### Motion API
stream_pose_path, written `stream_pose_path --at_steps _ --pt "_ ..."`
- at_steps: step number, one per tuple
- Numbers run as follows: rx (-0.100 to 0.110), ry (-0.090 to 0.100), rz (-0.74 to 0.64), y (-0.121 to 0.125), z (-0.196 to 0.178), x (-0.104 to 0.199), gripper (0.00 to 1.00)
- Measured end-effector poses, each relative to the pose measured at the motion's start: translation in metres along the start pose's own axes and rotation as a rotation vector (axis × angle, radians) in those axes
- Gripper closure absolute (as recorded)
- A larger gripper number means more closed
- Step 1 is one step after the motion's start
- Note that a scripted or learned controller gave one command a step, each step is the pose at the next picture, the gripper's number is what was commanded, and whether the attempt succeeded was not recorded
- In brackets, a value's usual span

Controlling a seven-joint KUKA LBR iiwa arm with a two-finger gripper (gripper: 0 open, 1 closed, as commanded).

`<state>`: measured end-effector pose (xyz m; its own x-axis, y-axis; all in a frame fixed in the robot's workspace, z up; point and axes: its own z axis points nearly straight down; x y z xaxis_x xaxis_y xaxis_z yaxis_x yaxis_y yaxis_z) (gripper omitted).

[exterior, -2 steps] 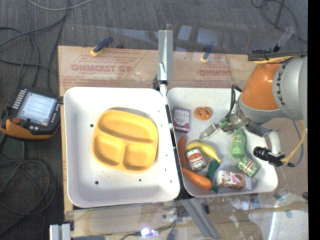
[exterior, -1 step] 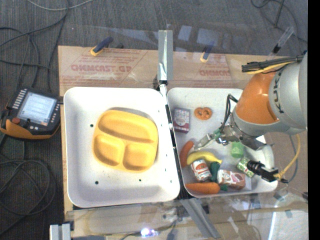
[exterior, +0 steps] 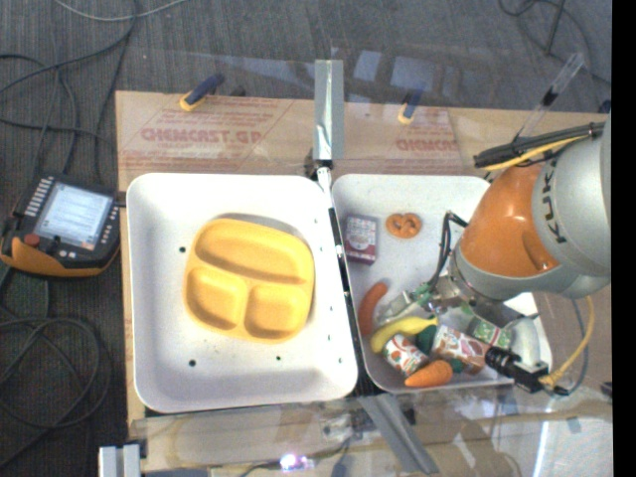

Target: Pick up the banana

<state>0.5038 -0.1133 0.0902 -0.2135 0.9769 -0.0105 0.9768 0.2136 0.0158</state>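
We see the banana [exterior: 401,329] just left-below our tool [exterior: 444,296], long axis running left-down to right-up; can't tell whether the tool is released or clenched.

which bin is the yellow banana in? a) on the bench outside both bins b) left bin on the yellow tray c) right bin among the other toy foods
c, since the yellow banana lies in the right-hand shallow white bin, beside the orange carrot and the red sausage, while the yellow divided tray sits alone in the left bin.
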Motion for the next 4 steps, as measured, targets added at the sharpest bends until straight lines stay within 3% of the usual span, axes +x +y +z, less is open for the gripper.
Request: stream_pose_path --at_steps 1,2,3,4 --pt "-0.003 0.005 -0.001 0.002 -0.01 0.002 1.0" --pt "-0.003 0.005 -0.001 0.002 -0.009 0.002 0.0" --pt "-0.004 -0.004 -0.021 -0.011 -0.001 0.013 0.0" --pt "-0.005 0.003 -0.022 -0.01 -0.01 0.015 1.0"
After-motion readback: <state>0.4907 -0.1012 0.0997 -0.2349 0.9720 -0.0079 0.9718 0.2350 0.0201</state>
